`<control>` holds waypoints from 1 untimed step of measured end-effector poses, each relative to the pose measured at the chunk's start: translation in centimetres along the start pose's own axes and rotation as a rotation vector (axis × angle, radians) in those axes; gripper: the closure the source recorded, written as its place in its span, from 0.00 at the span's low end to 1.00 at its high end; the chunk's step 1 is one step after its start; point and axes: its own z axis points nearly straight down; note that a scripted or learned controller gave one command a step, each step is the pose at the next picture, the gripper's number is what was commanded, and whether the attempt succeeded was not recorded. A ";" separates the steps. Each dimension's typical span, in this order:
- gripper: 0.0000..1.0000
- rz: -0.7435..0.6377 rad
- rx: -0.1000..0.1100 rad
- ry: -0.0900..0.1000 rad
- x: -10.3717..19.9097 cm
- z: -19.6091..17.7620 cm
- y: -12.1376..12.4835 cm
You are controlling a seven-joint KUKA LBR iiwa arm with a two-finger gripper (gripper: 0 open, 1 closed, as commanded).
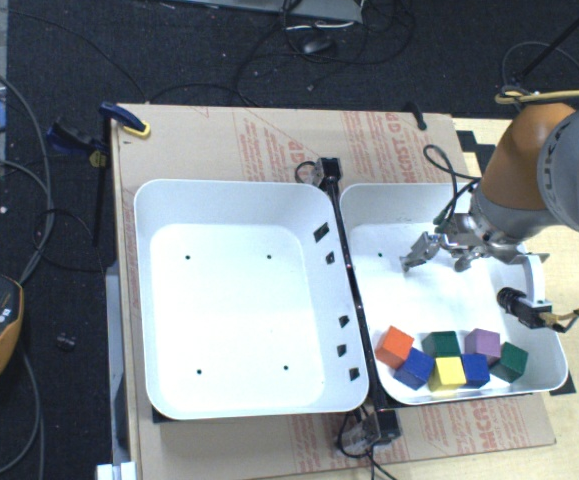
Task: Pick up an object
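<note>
Several small coloured blocks lie clustered along the near wall of the right bin (374, 208): an orange block (396, 346), a blue block (416, 367), a yellow block (450, 372), a dark green block (442, 345), a purple block (483, 343), a second blue block (475, 368) and a second green block (513, 360). My gripper (439, 256) hangs over the middle of the right bin, farther back than the blocks and apart from them. Its fingers (415, 258) are spread, open, with nothing between them.
The left bin (159, 208) stands beside the right one, divided from it by a black strip with clips (344, 268). Both rest on a cardboard sheet (239, 138). Cables and a yellow-handled clamp (127, 120) lie at the bench's back left.
</note>
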 end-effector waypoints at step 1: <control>0.00 -0.001 -0.001 0.000 0.8 0.0 0.4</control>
